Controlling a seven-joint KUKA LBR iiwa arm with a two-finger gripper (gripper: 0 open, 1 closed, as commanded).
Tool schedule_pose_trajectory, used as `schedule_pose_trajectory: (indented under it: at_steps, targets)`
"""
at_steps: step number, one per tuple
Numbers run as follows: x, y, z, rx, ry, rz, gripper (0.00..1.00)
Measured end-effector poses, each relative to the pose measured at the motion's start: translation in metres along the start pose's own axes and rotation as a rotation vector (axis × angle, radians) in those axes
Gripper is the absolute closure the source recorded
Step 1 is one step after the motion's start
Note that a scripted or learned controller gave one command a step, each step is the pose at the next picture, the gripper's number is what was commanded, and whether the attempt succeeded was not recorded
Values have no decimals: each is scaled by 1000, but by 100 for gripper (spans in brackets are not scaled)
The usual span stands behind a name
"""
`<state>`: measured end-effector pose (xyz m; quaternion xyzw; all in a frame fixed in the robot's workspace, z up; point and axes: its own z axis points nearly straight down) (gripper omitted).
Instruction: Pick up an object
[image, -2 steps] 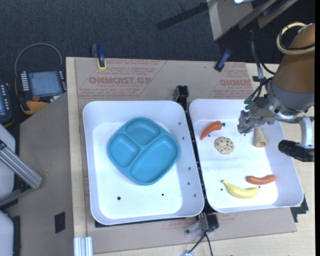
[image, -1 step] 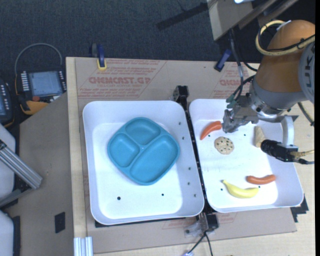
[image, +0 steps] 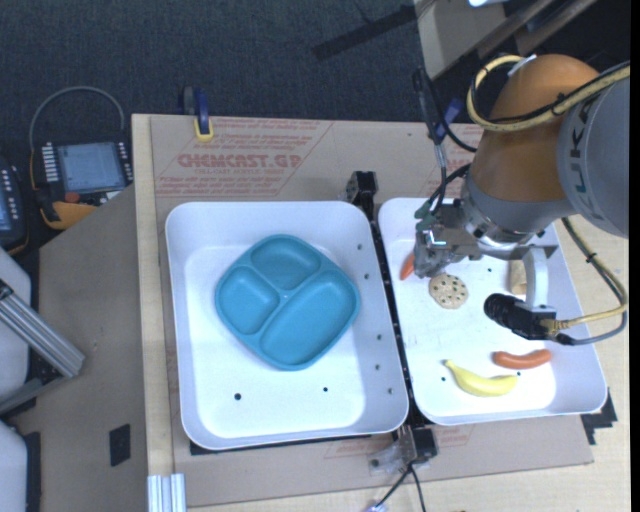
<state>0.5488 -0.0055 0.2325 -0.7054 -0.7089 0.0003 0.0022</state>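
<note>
Here, at centre right, the gripper (image: 432, 262) hangs low over the right bin (image: 570, 400), beside a cookie (image: 449, 290); its grasp cannot be told.

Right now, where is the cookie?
The cookie lies in the right bin, near its upper left part, just below the end effector and above the banana.

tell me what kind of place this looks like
Probably a robotics lab test bench: a robot arm reaches over two white bins, toy food like a banana and cookie lies in one, and cables run around the board.
</note>
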Motion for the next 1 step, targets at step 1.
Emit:
schedule_pose_trajectory:
  at_steps: [1]
  targets:
    - [51,-13,9,1,0,-1,100]
